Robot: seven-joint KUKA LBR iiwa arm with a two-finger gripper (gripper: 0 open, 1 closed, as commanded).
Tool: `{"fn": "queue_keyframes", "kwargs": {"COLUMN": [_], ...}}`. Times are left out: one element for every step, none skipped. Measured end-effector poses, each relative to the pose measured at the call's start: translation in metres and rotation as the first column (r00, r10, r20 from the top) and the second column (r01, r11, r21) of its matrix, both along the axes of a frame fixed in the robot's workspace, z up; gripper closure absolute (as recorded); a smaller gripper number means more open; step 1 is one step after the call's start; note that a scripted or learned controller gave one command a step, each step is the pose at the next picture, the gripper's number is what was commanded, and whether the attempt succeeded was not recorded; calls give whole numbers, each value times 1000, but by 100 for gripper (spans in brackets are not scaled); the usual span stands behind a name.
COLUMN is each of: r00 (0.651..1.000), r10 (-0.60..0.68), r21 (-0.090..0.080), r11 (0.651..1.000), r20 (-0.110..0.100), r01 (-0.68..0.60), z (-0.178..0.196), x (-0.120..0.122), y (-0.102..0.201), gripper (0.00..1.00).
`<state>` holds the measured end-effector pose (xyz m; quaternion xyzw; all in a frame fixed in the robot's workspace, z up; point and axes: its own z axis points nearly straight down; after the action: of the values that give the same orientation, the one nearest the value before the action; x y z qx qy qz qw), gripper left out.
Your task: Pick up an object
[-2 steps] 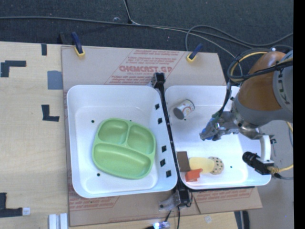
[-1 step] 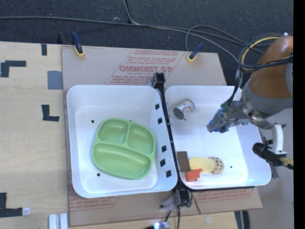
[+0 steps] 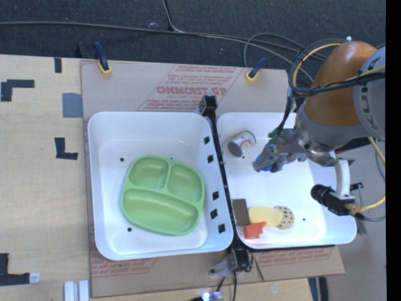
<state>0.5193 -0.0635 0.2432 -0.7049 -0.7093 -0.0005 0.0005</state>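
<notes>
My gripper (image 3: 268,162) hangs over the middle of the right bin (image 3: 313,234), with something blue at its fingertips; I cannot tell whether it is a held object. A small grey cup (image 3: 239,144) lies on its side just left of the gripper, near the bin's back left. At the bin's front left sit a brown block (image 3: 239,211), an orange piece (image 3: 254,230), a yellow piece (image 3: 264,215) and a speckled cookie (image 3: 285,217).
The left bin (image 3: 103,143) holds a green divided plate (image 3: 164,194). A black divider (image 3: 216,168) runs between the bins. The arm's orange and grey body (image 3: 341,93) overhangs the right bin's back right. Cables loop behind the bench.
</notes>
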Motion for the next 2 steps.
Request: {"fn": "queue_keyframes", "kwargs": {"r00": [1000,1000], "r10": [0,1], "r21": [0,0], "r11": [1000,1000], "r20": [-2,-2], "r01": [0,-1], "z": [-2,-3], "x": [13,7], "y": [49,100], "gripper": [100,100]}}
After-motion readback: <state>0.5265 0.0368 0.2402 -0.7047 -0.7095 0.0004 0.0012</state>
